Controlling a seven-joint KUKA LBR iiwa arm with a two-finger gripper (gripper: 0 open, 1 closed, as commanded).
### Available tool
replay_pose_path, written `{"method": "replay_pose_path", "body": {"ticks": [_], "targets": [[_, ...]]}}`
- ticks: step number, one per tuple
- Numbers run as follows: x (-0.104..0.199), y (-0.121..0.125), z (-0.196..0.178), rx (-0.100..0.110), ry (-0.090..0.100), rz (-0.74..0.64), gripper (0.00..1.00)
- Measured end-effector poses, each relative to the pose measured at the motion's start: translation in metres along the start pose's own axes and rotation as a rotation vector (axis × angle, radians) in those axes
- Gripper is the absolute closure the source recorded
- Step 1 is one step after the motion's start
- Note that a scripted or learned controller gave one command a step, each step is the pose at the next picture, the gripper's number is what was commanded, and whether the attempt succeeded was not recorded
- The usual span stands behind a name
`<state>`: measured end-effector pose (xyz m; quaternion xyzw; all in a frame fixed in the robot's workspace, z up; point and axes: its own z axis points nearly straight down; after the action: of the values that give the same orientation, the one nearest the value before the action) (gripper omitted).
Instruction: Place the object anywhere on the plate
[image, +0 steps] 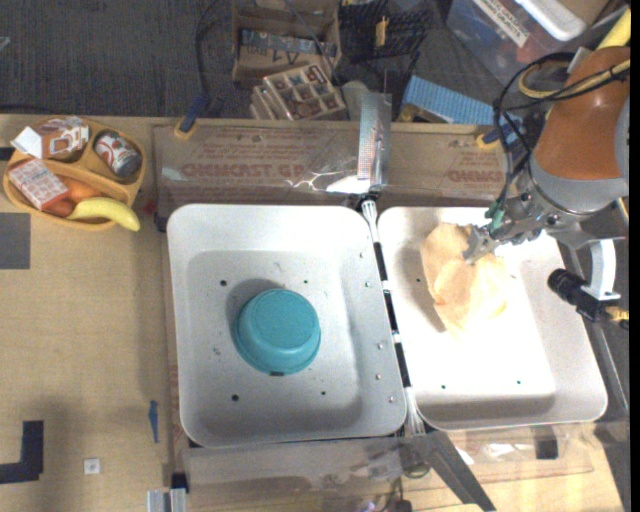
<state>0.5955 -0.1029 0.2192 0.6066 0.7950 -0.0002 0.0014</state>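
A teal round plate (278, 330) sits in the middle of the left white bin (200, 250). A pale yellow, soft-looking flat object (455, 285) lies in the upper half of the right white bin (520, 370). My gripper (481, 243) reaches in from the right and hangs low over the object's upper right edge, at or very near its surface. The grey wrist with its orange band (585, 120) stands above the bin's far right corner and hides that part of the bin.
A cardboard strip (270, 165) runs behind both bins. A yellow tray with a banana and packets (70, 180) sits at the far left of the bench. Black cables (515, 120) hang near the wrist. A black fitting (570, 288) juts over the right bin's right rim.
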Motion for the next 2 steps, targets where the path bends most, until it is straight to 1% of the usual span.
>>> {"method": "replay_pose_path", "body": {"ticks": [1, 2], "targets": [[0.000, 0.001, -0.006, -0.002, -0.001, -0.002, 1.00], [0.042, 0.010, -0.013, 0.000, 0.002, -0.401, 1.00]]}}
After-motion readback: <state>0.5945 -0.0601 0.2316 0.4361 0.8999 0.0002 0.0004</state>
